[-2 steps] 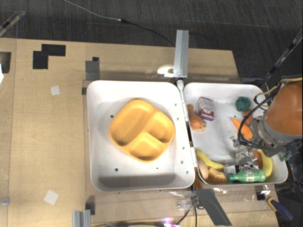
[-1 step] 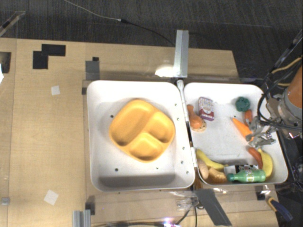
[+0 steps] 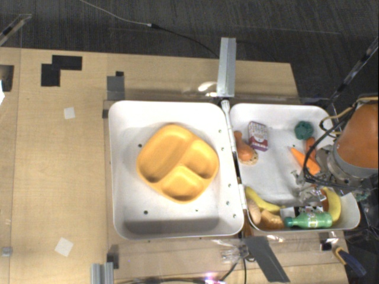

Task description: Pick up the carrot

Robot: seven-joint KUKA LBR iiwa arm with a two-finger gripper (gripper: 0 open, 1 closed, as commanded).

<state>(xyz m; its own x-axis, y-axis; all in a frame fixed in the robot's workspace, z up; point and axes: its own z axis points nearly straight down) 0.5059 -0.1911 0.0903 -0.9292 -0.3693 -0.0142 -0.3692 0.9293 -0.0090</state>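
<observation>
The carrot (image 3: 302, 157) lies in the right bin (image 3: 278, 112), on bare white floor. Taking it as the landmark: a teal, round object (image 3: 304, 129) sits just beyond it toward the far wall, a small red-and-white carton (image 3: 258, 136) stands well to its left, and a brownish, pear-like piece (image 3: 244, 151) rests farther left against the divider. Toward the near wall from the carrot lie a yellow banana (image 3: 262, 200), a green bottle (image 3: 309, 220) and another curved yellow fruit (image 3: 334, 205). The left bin (image 3: 118, 176), far to the carrot's left, holds a yellow divided dish (image 3: 177, 162).

The arm (image 3: 359, 141) hangs just to the carrot's right, its orange band and grey wrist covering the carrot's right end. The hand (image 3: 309, 189) shows as dark and metallic parts slightly nearer than the carrot (too cluttered with cables to read), so how far it is parted, or whether it grips anything, I cannot tell; nothing orange is visibly between its fingers.

This looks like the approach step, with the carrot resting on the bin floor and not lifted. The next move probably calls for centring the hand over the carrot's middle, turning across its long axis, and descending without nudging the teal object or the fruit nearby.
</observation>
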